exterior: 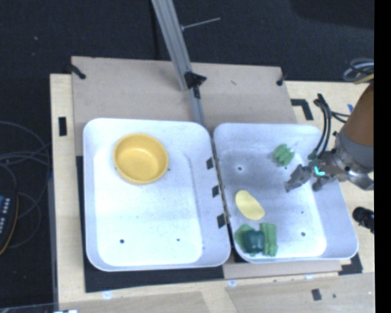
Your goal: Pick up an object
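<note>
The right bin [326,237] holds a small light green object [283,154] near its back, a pale yellow oval object [249,205] at its left middle, and a dark teal and green object [257,238] near the front. My gripper [307,178] hovers over the right side of this bin, to the right of and slightly below the light green object. Its two dark fingers are spread apart, with nothing between them.
The left bin [150,233] holds a yellow bowl [141,158] at its back left. A grey metal rail [173,38] slants up from between the bins. Cables run at the arm's upper right [322,113].
</note>
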